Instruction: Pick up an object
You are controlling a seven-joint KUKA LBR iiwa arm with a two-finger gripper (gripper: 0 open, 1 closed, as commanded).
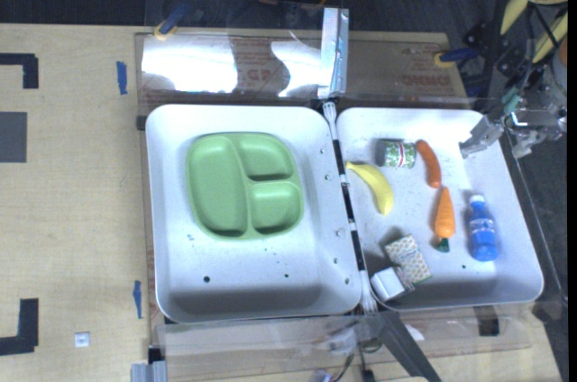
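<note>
The right white bin [523, 281] holds several small objects. A yellow banana [375, 186] lies near its left wall, with a green-labelled can [396, 154] on its side just behind it. A red chili [429, 163] and an orange carrot [444, 214] lie in the middle. Near the right wall lies a blue bottle [482, 230]. A patterned packet [409, 259] and a small white piece [388, 284] sit at the front left corner. My gripper [476, 140] hangs over the bin's back right corner, apart from every object, with nothing seen in it.
The left white bin [171, 281] holds a green divided plate [243, 184]. A clear upright panel [333, 51] stands behind the two bins. Cables and stand legs crowd the back right beside the arm [536, 114].
</note>
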